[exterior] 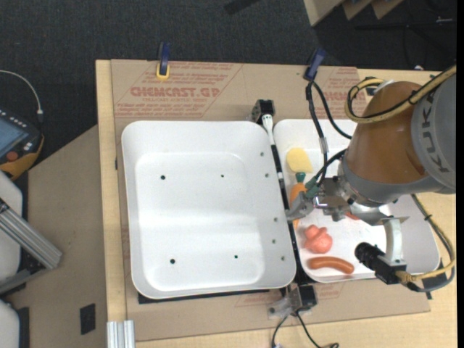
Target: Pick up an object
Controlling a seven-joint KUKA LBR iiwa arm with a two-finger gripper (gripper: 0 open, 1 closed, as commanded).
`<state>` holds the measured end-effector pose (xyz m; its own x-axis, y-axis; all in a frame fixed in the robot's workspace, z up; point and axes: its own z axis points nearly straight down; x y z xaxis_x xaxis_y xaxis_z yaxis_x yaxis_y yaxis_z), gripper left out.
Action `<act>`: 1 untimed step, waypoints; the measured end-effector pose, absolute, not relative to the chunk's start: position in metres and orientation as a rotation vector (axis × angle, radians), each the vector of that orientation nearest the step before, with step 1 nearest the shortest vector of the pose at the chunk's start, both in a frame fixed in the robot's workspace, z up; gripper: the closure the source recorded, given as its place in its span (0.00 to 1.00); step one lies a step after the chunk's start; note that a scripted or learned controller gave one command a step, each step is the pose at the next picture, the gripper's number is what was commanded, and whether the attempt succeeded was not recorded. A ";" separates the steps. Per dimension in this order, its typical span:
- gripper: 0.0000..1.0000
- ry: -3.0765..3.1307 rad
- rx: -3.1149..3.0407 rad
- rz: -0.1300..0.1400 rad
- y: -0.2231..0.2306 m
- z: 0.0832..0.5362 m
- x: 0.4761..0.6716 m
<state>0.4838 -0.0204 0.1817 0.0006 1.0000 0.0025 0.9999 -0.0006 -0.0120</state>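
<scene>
So the brown cardboard-topped counter (217, 85) with red print on it carries two shallow white plastic bins side by side. The left white bin (203, 205) is the bigger-looking one from here, bare white floor with a few small dark holes. The grey arm with the orange band (395, 151) comes in from the right and hangs over the right white bin (424, 241), covering a good chunk of it. Its jaws (313, 198) sit low near the divider between the bins, just beside a small orange piece (297, 192); can't tell from here whether they're open or closed. Loose stuff is all in the right bin: a long orange-red sausage-shaped toy (330, 265) near the front wall, a knobbly pink toy (316, 238) just above it, and a yellow rounded block (299, 159) up toward the back.
</scene>
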 end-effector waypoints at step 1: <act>0.00 -2.217 -2.234 0.001 -0.097 0.206 0.480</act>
<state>0.4804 -0.0965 0.2063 0.0077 1.0000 -0.0047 1.0000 -0.0077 0.0039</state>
